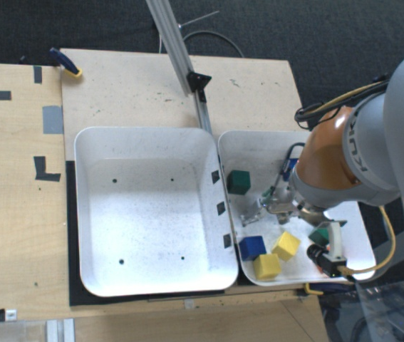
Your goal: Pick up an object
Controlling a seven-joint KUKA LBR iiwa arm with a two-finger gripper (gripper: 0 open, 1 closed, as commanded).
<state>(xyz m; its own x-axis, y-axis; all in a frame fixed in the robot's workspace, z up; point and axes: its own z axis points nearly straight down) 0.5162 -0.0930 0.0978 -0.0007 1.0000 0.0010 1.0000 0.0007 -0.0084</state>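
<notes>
My gripper (259, 206) hangs low over the middle of the right bin (259, 142), under the arm's orange band. A dark green block (239, 182) lies just up and left of it. Toward the bin's front a blue block (252, 247) sits below the gripper, with one yellow block (286, 246) to its right and another yellow block (267, 266) at the front wall. A small green piece (320, 234) peeks out from under the wrist at the right. I see no object at the gripper's tip.
The left bin (87, 191) stands beside the right one, sharing a middle wall. A slanted metal rail (169, 30) runs down to the bins' back edge. A blue and yellow item (66, 62) lies on the bench at the far left.
</notes>
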